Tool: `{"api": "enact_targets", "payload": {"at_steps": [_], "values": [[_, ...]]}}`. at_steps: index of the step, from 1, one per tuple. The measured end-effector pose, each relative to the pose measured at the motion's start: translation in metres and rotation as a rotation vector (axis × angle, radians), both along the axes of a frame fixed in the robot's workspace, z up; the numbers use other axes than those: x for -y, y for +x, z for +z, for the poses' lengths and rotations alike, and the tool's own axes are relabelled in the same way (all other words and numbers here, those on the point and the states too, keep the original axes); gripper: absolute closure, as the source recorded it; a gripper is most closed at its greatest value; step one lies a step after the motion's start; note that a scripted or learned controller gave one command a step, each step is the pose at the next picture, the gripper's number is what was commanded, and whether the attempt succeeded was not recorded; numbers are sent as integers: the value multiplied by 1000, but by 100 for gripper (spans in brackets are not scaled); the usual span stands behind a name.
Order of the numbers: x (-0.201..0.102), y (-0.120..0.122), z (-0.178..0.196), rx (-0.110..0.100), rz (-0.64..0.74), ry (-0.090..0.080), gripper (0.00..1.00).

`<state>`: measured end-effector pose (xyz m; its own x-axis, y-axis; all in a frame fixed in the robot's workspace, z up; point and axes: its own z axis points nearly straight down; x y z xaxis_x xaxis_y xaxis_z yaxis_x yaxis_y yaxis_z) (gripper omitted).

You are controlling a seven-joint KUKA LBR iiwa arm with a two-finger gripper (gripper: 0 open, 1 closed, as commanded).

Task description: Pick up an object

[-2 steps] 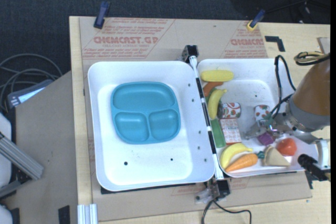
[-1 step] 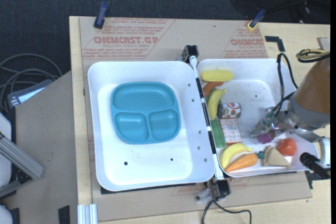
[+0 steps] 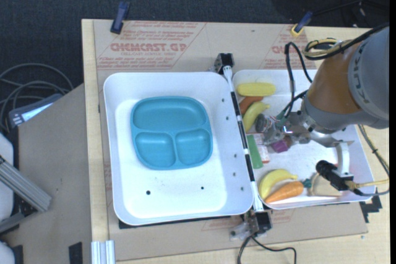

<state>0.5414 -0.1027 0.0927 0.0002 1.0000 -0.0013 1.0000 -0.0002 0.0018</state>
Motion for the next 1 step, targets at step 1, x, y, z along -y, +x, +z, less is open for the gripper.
{"api": "enact_targets", "payload": {"at_steps": [1], "values": [[-68, -14, 92, -2, 1, 2, 100]]}}
